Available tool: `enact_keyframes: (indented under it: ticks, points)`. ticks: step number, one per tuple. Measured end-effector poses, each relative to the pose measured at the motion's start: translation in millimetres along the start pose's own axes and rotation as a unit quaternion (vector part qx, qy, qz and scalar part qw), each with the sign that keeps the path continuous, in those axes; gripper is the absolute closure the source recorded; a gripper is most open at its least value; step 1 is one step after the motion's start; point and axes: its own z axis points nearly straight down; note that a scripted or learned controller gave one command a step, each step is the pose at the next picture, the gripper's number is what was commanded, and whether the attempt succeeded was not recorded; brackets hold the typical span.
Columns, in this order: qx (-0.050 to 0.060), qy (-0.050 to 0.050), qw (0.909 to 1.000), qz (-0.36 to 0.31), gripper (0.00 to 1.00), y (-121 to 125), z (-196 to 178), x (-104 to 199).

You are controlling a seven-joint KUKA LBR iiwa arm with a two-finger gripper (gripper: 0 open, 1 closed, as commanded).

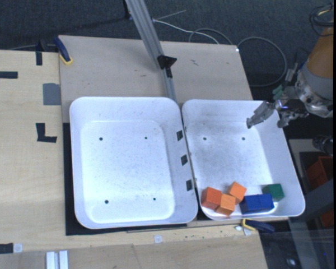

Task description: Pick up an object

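Note:
Several small blocks lie in the near corner of the right bin (224,150): three orange ones (213,196) (237,191) (227,204), a blue block (256,204) and a green block (274,191). My gripper (270,116) hangs above the far right part of that bin, well away from the blocks. It is open, with a grey finger (258,116) pointing left, and nothing sits between its fingers.
The left bin (123,161) sits beside the right one. A slanted metal pole (148,29) rises from between the bins at the back. Cables (257,43) lie on the dark floor beyond the bench.

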Motion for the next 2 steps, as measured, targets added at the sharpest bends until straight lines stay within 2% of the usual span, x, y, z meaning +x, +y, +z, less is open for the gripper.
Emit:
enact_keyframes:
  ticks: [1,2]
  points:
    - [-0.002,0.000,1.0000,-0.001,0.00,39.2,-20.4,-0.7]
    - [0.001,0.000,1.0000,0.001,0.00,14.3,-14.6,-19.3]
